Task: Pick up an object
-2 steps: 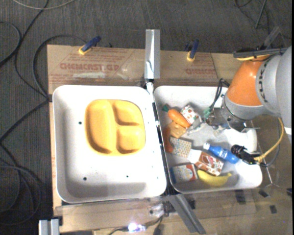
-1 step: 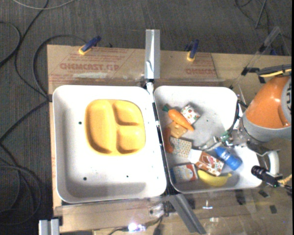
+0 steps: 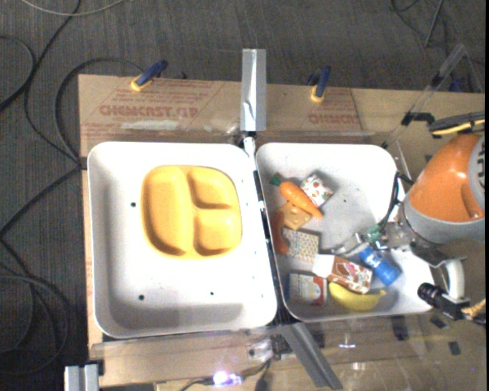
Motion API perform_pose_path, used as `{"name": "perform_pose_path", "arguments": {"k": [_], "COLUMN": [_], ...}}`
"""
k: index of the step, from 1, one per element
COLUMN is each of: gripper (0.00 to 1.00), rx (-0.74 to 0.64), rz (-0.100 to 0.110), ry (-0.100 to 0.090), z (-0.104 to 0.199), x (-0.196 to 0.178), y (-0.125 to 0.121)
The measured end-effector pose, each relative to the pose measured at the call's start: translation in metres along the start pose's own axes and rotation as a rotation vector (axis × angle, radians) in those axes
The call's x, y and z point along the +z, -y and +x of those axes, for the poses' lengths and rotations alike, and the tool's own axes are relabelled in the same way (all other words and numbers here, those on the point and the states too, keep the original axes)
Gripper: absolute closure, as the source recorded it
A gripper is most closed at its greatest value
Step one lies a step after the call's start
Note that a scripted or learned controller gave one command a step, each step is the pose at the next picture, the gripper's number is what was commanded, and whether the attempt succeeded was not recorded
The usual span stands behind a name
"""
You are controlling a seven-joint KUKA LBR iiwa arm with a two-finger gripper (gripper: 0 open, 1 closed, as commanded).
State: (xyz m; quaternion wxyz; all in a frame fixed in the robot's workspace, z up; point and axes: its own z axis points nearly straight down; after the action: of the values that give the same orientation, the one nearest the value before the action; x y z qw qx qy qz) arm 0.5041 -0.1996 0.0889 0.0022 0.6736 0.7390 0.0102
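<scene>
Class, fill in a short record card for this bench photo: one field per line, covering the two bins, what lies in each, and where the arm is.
left bin: holds a yellow divided tray
right bin: holds a toy carrot, a banana, a blue object and several small printed packets
banana position: near the front edge, right part of the bin
arm: at the right bin's right side, orange band showing
gripper: low over the right bin, beside the blue object; finger state unclear

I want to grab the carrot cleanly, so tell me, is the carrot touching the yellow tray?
Apart. The camera view shows the carrot in the right bin and the yellow tray in the left bin, with both bins' rims between them.
</scene>
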Motion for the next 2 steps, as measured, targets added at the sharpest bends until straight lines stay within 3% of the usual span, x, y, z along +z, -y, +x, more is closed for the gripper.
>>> {"name": "perform_pose_path", "arguments": {"k": [1, 2], "gripper": [1.00, 1.00], "rx": [0.000, -0.024], "rz": [0.002, 0.024], "ry": [0.004, 0.009], "z": [-0.002, 0.044], "x": [-0.007, -0.094], "y": [-0.001, -0.023]}}
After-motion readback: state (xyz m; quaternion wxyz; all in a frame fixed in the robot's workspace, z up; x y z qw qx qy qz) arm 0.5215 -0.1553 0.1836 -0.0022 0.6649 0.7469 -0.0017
